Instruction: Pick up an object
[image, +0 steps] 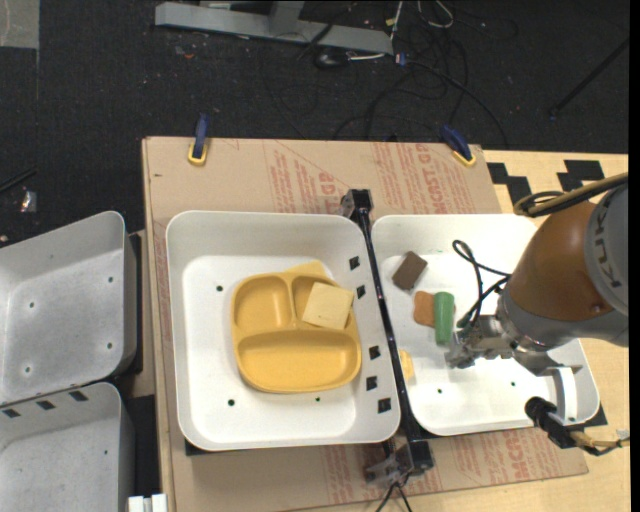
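— Nearest the lens, what do you see?
— Left bin (200, 420), its front rim; a yellow divided tray (290, 345) sits at its centre, with a pale cream block (327, 305) in the tray's two o'clock compartment.
— And past the divider?
— Right bin (480, 415). A small yellow piece (406, 364) lies by its nine o'clock wall. A brown block (409, 270) rests at about eleven o'clock, and an orange piece (427, 307) touches a green cylinder (443, 317) just below it.
— The gripper?
— Gripper (462, 352) is low, at the cylinder's five o'clock end, very close. Whether it pinches anything, I cannot tell. The arm (560, 275) enters from three o'clock.
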